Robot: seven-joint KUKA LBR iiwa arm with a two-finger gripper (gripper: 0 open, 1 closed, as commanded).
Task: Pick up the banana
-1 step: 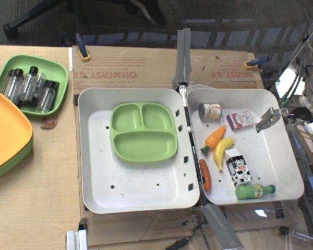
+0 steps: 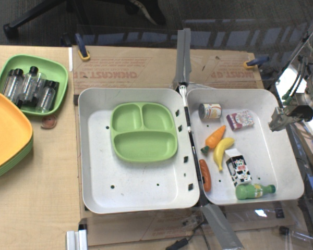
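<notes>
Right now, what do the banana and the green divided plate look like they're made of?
Banana: probably moulded plastic, a toy, judging by its uniform yellow and smooth, faintly glossy skin. Green divided plate: likely matte plastic, with even colour, soft rounded compartment ridges and no sharp glare.

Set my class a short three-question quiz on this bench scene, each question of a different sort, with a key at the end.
1. True or false: the banana lies in the same bin as the green divided plate.
2. Which touches the banana's upper end? A) carrot B) green bottle C) can
3. Fill in: the gripper sits at the right bin's ____ rim.

Key
1. False; the banana lies in the right bin, the plate in the left bin.
2. A
3. right
</notes>
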